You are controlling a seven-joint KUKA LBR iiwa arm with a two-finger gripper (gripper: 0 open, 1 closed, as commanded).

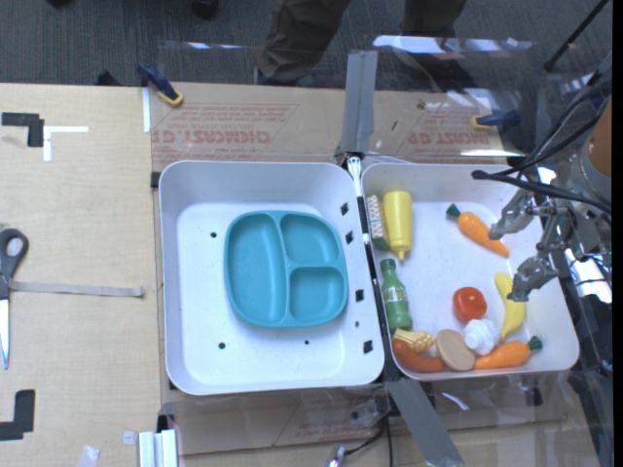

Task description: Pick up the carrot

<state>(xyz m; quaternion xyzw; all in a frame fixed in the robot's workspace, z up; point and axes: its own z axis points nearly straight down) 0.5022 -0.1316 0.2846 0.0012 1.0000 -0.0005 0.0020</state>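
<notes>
Two shallow white bins sit side by side. The left bin (pixel 175 290) holds one teal divided plate (pixel 287 269). In the right bin (pixel 428 178), two orange carrots: one (pixel 480 231) upper right, just beside the spread-fingered, empty gripper (pixel 523 251); another (pixel 506 354) at the lower right edge.

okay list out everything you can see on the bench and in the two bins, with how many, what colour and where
divided plate: one, teal, centre of the left bin
mustard bottle: one, yellow, right bin, top left
green bottle: one, green, right bin, along the left wall
carrots: two, orange; upper carrot near the gripper, lower carrot at the front wall
tomato: one, red, right bin, middle
banana: one, yellow, right of the tomato
scissors: one pair, grey, bench at far left
clamps: two, blue and yellow, at the back edge
gripper: one, grey metal, over the right bin's right side
</notes>
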